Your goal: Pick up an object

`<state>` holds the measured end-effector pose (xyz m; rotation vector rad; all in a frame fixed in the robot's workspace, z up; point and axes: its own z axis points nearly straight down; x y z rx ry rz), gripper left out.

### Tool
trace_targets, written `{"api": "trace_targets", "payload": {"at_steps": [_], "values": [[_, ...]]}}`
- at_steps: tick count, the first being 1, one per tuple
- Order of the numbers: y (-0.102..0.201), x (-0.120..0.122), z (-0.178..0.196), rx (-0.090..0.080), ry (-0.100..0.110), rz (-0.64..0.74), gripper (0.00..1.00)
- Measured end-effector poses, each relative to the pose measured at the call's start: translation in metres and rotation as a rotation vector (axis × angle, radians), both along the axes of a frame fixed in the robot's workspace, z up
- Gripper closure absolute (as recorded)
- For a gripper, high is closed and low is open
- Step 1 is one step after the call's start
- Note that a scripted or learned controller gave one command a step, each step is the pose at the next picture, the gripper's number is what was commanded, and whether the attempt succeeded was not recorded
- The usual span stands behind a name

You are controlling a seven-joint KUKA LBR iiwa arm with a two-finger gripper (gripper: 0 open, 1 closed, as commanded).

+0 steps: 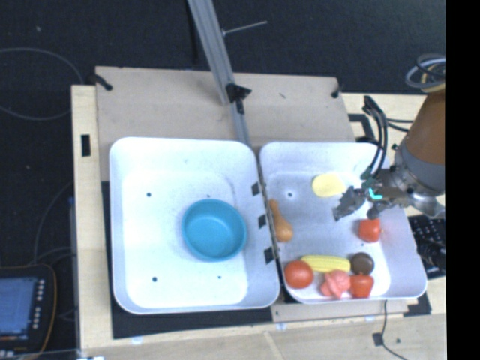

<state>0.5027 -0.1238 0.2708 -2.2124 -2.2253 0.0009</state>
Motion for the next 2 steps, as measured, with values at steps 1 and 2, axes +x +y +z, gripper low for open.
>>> {"api": "trace_targets", "payload": {"at_steps": [1,2], "values": [[0.000,0.001,0.002,-0.001,-0.005,0.000,0.00],[-0.011,0.000,-0.057,-0.004,0.004,-0.006,0.00]]}}
